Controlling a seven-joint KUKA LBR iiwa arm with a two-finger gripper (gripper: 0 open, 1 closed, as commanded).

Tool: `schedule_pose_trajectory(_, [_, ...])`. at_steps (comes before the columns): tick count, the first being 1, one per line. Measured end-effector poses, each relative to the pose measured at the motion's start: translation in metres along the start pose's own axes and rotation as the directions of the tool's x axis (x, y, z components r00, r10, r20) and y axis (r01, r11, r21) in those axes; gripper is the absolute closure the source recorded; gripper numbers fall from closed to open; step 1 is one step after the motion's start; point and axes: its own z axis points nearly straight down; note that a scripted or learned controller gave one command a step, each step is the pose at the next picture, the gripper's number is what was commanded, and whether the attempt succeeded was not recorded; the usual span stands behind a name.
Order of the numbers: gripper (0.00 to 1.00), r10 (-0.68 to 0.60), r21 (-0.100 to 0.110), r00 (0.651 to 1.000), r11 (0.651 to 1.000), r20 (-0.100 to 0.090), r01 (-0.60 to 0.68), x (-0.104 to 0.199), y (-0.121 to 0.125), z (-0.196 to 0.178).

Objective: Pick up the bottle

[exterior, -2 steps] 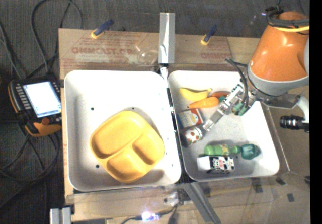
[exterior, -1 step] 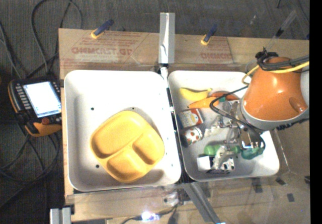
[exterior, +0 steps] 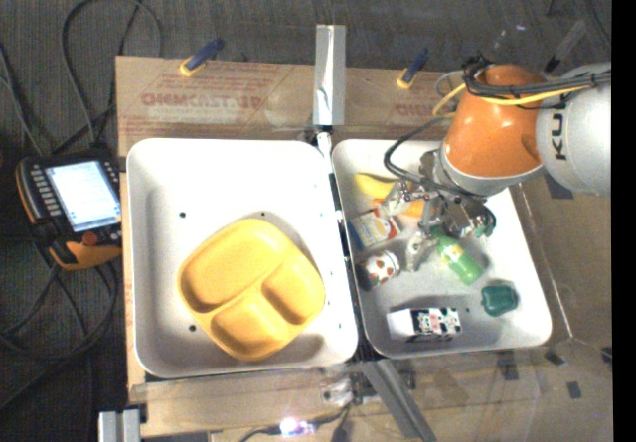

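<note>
The bottle point(exterior: 462, 261) is light green and lies tilted in the middle of the right bin point(exterior: 532, 326). My gripper point(exterior: 437, 226) hangs below the orange wrist band, right over the bottle's upper left end. The wrist and its cables hide the gripper's tips, and the view does not show whether it touches the bottle.
The right bin also holds a yellow item point(exterior: 371, 186), an orange and white carton point(exterior: 375, 227), a red and white can point(exterior: 380, 269), a patterned white box point(exterior: 425, 322) and a dark green piece point(exterior: 500, 299). A yellow divided plate point(exterior: 253, 289) lies in the left bin point(exterior: 159, 182).
</note>
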Motion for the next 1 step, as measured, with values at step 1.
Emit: schedule_pose_trajectory(1, [0.00, 0.045, -0.001, 0.999, 0.999, -0.009, -0.045, 0.0297, -0.0877, 0.0064])
